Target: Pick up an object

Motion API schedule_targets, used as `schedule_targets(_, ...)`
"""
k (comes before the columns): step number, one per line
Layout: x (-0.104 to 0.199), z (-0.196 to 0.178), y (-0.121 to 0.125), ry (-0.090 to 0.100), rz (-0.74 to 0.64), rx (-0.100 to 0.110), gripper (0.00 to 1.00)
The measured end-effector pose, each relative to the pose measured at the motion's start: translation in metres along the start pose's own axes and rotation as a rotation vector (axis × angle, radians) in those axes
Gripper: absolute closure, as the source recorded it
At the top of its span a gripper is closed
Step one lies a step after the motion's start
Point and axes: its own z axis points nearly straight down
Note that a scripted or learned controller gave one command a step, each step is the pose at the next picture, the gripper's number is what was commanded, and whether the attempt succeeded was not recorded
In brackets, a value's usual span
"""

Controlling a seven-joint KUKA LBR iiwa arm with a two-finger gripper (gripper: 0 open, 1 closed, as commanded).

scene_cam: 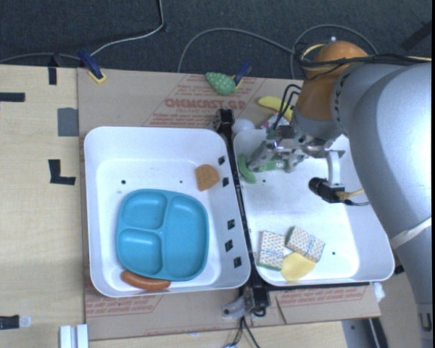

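The end effector (270, 158) hangs low over the right bin (348, 267), near its upper left corner, with a green object (245, 171) just beside its fingertips against the bin's left wall; whether the fingers are spread or closed, I cannot tell. Near the right bin's front edge lie two patterned packets (290, 245) touching a yellow piece (297, 267). Left of that bin, the other bin (101, 165) holds a blue divided plate (162, 234), an orange sausage (145, 281) and a brown piece (206, 176).
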Motion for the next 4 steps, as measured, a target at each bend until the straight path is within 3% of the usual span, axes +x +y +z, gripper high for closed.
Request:
schedule_targets(1, -0.007, -0.001, 0.0, 0.005, -0.001, -0.001, 0.0)
schedule_targets(2, -0.001, 0.0, 0.0, -0.003, 0.002, -0.002, 0.0)
schedule_targets(3, 0.0, -0.008, -0.002, -0.001, 0.003, 0.005, 1.0)
schedule_targets(4, 0.05, -0.099, -0.059, 0.003, -0.004, -0.02, 1.0)
